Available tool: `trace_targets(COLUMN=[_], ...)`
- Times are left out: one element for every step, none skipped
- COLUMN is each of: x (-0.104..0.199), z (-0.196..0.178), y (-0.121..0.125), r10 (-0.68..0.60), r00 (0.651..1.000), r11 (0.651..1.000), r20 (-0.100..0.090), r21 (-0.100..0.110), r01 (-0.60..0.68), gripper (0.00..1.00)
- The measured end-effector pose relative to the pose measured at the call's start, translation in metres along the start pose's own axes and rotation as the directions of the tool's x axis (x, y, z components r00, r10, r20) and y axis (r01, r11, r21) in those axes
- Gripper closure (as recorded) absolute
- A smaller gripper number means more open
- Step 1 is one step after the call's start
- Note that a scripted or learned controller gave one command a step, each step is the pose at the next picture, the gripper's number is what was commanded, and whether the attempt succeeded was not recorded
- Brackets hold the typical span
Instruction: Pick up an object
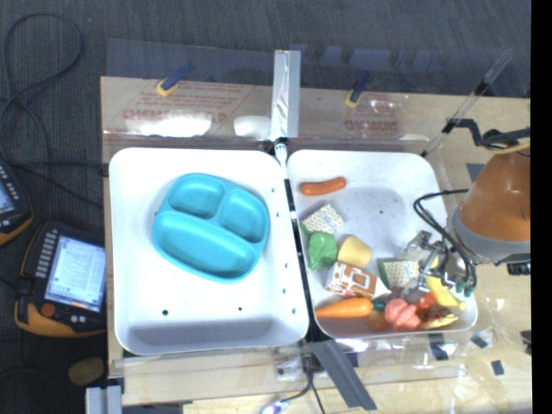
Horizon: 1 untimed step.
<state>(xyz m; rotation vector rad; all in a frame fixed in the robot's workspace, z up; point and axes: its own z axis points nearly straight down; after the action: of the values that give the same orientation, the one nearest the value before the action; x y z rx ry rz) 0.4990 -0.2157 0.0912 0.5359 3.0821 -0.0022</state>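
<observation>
The camera view looks down on a surface point(483, 352) carrying two shallow white bins side by side; the left bin point(129, 257) fills the centre-left of the frame and holds a blue divided plate point(211, 225), lying tilted toward the upper part of that bin, with two small compartments above one long one; the rest of that bin's floor is bare white.

The right bin point(388, 188) sits just beside it, touching along the middle rim, and holds a crowd of toy foods; an orange sausage point(323, 185) lies alone near its upper left corner; below it come a patterned wedge point(323, 220), a green pepper point(322, 250) and a pale yellow block point(354, 251), close together; a small red-and-white carton point(351, 279) lies beneath those; a carrot point(345, 309) rests along the lower rim, with a pink piece point(401, 313) and a yellow banana point(444, 293) toward the lower right corner.

The arm's orange band point(504, 201) shows at the right edge of the frame; the pincer point(427, 261) is low in the right bin's lower right part, amid the clutter near a speckled piece point(398, 272); whether it is wide, narrow or holding anything I cannot tell.

A handheld screen device point(65, 279) lies at the left edge of the frame, off the surface.
</observation>
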Motion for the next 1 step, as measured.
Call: trace_targets(x=[0.0000], z=[0.0001], y=[0.0000], r10=[0.000], r00=[1.000], r11=[1.000], r20=[0.000], r21=[0.000], r01=[0.000], gripper=[0.00])
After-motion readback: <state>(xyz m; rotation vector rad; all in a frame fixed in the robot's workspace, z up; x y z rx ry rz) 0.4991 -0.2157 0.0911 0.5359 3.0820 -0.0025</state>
